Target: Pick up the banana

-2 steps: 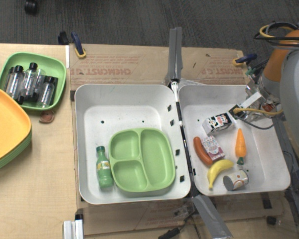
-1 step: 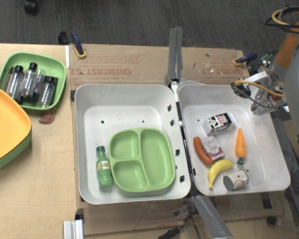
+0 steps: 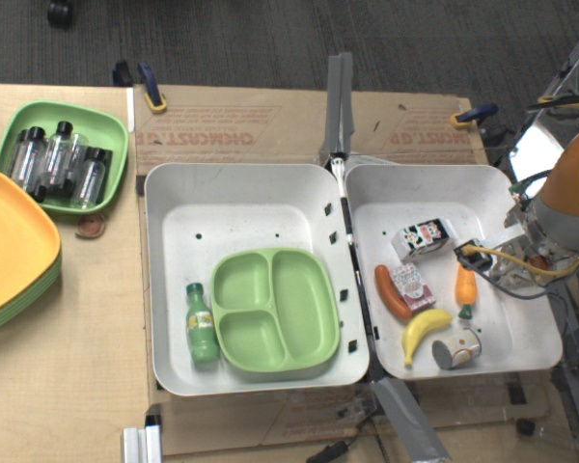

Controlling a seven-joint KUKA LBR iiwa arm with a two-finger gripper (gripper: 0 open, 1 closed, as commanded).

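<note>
On the counter's right bin, the banana lay wedged among clutter; a grab might snag the sausage instead

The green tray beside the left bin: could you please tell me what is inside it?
The green tray holds several small clear bottles with dark caps, lying side by side. They cover part of its floor.

green divided plate and green bottle lie lower centre in the left bin; green tray of vials and orange plates sit far left.
</note>
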